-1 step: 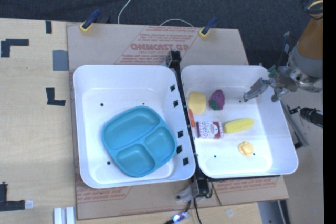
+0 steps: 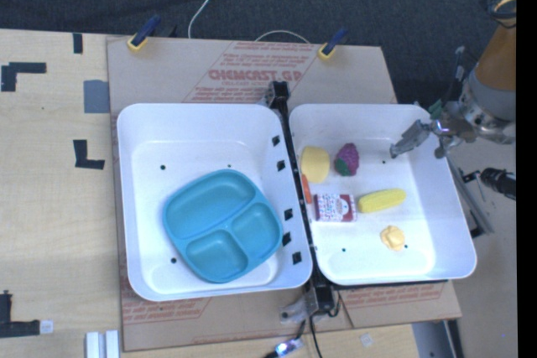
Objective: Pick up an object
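Nothing picked yet. Pincer (image 2: 426,139) hangs over the upper right corner of the right bin (image 2: 449,205), its two fingers spread apart with nothing between them. All candidate objects lie in that bin, down and to the left of the pincer: purple grapes (image 2: 346,158) nearest, yellow lump (image 2: 315,163) just past them, corn (image 2: 382,199) below, small carton (image 2: 334,207) touching or just beside the corn's left end, small yellow piece (image 2: 393,237) lowest. None touches the pincer; all rest on the bin floor. My read: the whole task is left, meaning choose one, descend, close, lift.

Left bin (image 2: 138,180), well off to the pincer's left, has a blue divided tray (image 2: 221,224).

Hard to make out: the arm is cut off at the right edge, so only the wrist shows. How high the pincer is above the bin floor is unclear from this slanted view. Carton print is too small to read. The small yellow piece is blurry and I can't identify it.
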Robot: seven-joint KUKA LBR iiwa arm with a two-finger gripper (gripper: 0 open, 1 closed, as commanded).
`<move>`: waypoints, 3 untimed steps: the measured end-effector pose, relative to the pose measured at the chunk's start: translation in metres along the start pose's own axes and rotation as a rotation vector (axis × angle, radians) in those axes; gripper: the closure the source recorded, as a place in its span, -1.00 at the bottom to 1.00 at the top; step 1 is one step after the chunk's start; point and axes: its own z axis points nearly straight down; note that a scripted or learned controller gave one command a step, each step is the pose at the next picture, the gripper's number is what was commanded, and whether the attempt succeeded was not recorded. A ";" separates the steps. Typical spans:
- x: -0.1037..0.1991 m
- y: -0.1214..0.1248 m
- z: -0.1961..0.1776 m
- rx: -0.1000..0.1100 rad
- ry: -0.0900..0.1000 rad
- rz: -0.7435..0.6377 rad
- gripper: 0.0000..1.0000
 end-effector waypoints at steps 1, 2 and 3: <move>0.010 0.004 0.055 0.004 0.001 0.000 -1.00; 0.006 0.001 0.119 0.001 -0.001 0.000 -1.00; 0.007 0.002 0.119 -0.003 -0.003 0.000 -1.00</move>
